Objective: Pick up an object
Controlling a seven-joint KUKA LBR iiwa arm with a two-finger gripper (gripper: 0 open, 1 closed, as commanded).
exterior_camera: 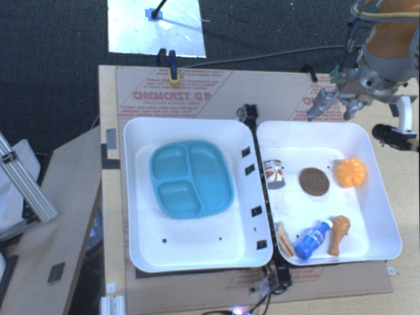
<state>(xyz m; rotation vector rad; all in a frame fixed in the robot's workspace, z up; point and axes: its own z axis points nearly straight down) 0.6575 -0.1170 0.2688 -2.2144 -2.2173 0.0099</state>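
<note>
Nothing is being held yet: the end effector (pixel 335 107) is hanging released and empty above the right bin's (pixel 367 135) far rim, everything inside lying untouched

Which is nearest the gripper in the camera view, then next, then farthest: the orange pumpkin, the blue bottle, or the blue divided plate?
From the gripper:
1. Orange pumpkin, right bin, upper right.
2. Blue bottle, right bin, near front edge.
3. Blue divided plate, left bin, centre.

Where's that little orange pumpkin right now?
The orange pumpkin sits in the right bin, near its far right side, just right of the brown round cookie.
</note>
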